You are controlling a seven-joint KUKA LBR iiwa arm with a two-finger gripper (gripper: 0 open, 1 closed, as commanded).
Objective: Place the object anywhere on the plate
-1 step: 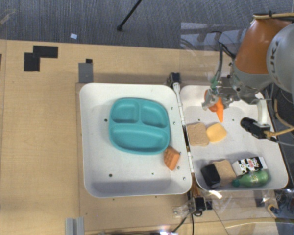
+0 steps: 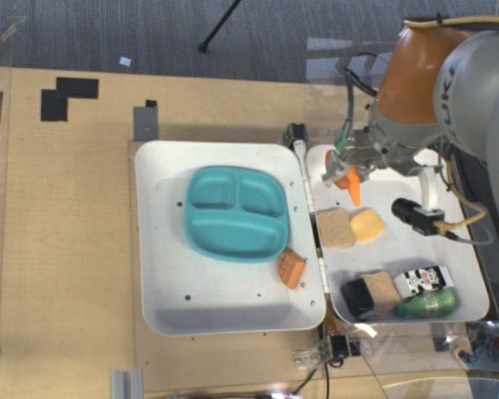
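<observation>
Scanning rightward, we are seeing the teal plate [image 2: 235, 211] lying in the left bin [image 2: 162, 223], an orange block [image 2: 291, 268] just beside its corner, and the pincer [image 2: 343, 173] gripping an orange carrot [image 2: 352, 188] over the right bin [image 2: 474, 256].

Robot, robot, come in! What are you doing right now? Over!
Gripper over right bin, at the carrot. Plate waits in left bin. Orange block beside plate.
</observation>
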